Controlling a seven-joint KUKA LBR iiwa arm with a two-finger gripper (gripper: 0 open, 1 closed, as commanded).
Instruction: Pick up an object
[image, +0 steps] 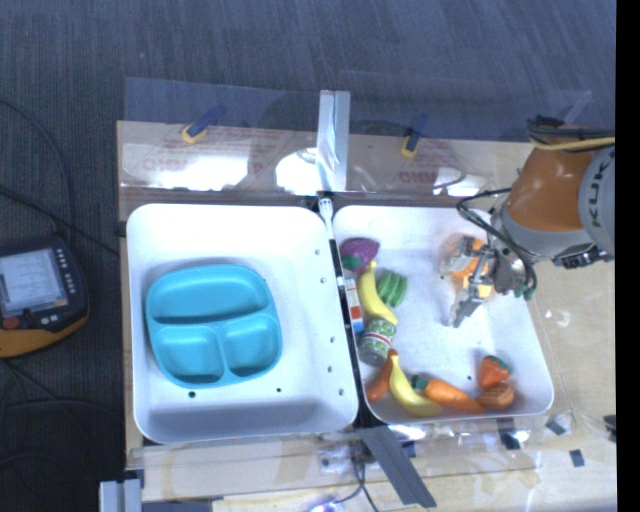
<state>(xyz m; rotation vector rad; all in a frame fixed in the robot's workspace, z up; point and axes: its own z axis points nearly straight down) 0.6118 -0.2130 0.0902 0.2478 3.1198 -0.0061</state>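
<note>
Toy fruit & veg (400, 340) heaped along right bin's (530, 330) left/bottom edges.

The desk (590, 330) is pale wood, its bare top showing along the 3 o'clock side and in a strip at 12 o'clock. Two shallow white bins sit on it side by side, touching at the middle: the left bin (160, 225) toward 9 o'clock, the right bin (535, 345) toward 3 o'clock. Along the 12 o'clock edge lies a clear plastic sheet (230, 160), shiny with glare, held by a yellow clip (200, 125) and another clip (411, 141). A grey upright post (333, 135) stands at 12 o'clock between the bins.
</note>
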